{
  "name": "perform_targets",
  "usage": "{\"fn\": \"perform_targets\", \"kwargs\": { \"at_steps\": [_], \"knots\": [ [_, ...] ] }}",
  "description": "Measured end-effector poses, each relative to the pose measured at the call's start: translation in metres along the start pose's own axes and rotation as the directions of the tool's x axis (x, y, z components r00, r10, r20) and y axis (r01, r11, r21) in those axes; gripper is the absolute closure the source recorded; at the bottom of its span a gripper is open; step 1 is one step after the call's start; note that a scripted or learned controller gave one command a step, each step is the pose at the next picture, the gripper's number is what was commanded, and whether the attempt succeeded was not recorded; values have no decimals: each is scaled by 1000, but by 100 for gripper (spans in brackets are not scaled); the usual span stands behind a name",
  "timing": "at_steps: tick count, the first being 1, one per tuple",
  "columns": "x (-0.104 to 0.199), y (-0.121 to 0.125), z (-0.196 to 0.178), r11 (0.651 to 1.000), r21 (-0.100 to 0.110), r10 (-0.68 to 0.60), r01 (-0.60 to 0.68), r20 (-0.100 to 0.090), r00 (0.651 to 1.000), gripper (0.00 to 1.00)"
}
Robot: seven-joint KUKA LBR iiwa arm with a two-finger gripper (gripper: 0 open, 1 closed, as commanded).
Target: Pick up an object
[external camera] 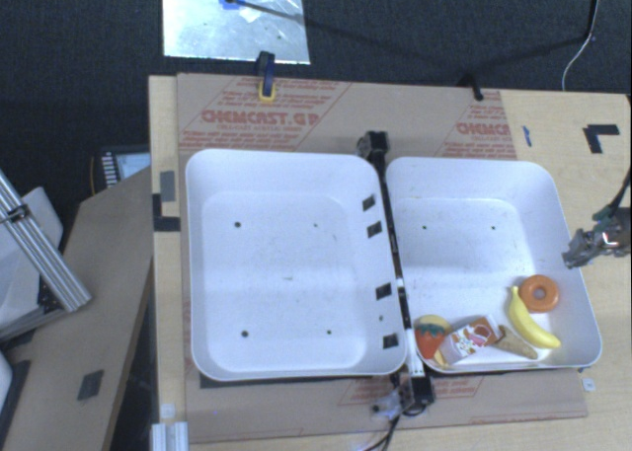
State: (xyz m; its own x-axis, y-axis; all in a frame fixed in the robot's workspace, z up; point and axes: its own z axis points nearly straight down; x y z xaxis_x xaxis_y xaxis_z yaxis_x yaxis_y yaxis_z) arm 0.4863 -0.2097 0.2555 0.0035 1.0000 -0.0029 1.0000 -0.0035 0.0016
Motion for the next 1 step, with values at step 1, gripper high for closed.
{"fn": "perform_targets", "kwargs": {
  "at_steps": [1],
  "knots": [
    [3,8,-36,1000,-4,-8,8,-1,1000,100]
  ]
}}
